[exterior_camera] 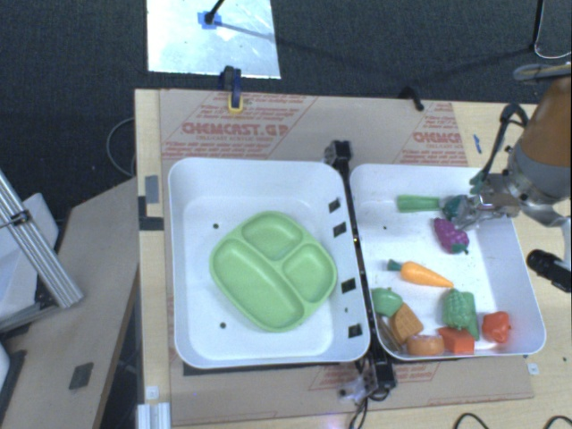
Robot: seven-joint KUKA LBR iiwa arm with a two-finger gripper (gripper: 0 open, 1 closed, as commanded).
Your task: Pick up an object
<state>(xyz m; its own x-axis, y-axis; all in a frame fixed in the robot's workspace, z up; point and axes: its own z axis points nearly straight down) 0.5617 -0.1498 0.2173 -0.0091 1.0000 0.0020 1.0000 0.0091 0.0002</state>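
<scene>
Camera view, from gripper (465,209) outward. Low over far part of right bin (529,280), at end of grey arm (545,150) reaching in from right. Open or closed: cannot tell, tip too small and dark against toys. Nothing seen held.

Just left of gripper, touching or nearly so: green stick (417,204), lying flat, long axis left to right. Just near of gripper, a touch left: purple grapes (451,235), on bin floor, close under tip; contact cannot be told.

Farther near, mid bin: carrot (424,275), lying flat, thick end left, point toward right. Near of that, right of centre: green pepper (458,309). Right of pepper, by near right corner: red tomato (496,326).

Along near left wall of same bin, crowded together: green lump (386,301), orange waffle (407,322) touching it, orange piece (425,345) and red block (458,340) against near rim.

Across black divider clips, left bin (192,266): green divided plate (273,271), three wells, lying flat at centre, well apart from gripper.

Under both bins: brown sheet (268,128) with red print. At far edge of sheet: black and yellow clamp (232,88). Beyond, on dark floor: shiny square panel (214,25).
</scene>
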